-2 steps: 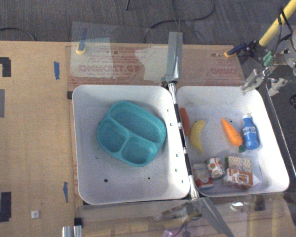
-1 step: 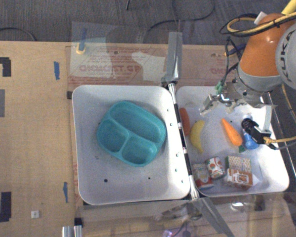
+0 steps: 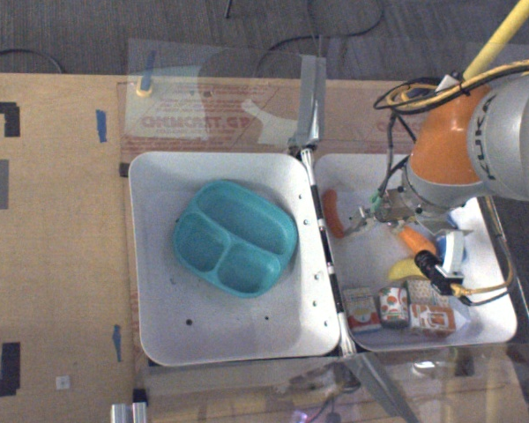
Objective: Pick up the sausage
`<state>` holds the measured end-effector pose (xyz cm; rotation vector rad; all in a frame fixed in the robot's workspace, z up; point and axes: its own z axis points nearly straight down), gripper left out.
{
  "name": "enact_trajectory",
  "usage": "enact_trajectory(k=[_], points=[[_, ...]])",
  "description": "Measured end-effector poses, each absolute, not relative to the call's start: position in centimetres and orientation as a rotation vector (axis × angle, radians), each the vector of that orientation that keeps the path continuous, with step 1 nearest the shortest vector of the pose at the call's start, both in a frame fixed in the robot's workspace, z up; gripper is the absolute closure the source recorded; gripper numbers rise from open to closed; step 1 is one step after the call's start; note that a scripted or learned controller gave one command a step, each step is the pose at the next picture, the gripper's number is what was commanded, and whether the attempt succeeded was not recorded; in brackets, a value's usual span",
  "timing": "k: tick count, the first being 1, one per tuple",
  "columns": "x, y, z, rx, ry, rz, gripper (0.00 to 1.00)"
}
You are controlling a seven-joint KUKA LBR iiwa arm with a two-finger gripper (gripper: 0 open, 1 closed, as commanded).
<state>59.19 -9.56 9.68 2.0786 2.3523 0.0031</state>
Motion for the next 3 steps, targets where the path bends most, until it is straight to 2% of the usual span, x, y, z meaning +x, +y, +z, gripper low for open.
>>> enact_trajectory(k=[1,2,3], points=[[64.1,-9.8,8.8,2.196,2.239,0.005,0.0],[66.8,-9.5,8.7,2.155,2.279,0.004,0.0],[64.2,-10.8,10.1,2.219,2.224,0.0,0.0]])
